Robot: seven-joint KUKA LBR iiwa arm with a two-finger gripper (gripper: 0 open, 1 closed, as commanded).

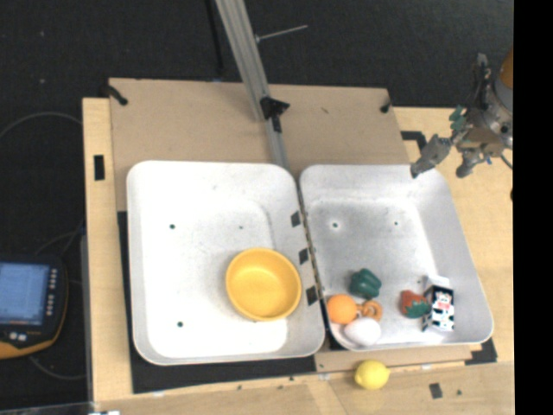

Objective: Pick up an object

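The gripper [449, 157] hangs over the far right corner of the right bin [380, 206], fingers spread apart and holding nothing. Everything in that bin sits along its near edge, well away from the gripper: a green piece [365, 281], an orange ball [341, 308] touching a white egg [364, 331], a red piece [412, 302], and a small carton [441, 309] beside it. A yellow bowl [263, 284] sits in the left bin [190, 206]. A lemon [371, 374] lies on the bench, just outside the right bin's near edge.
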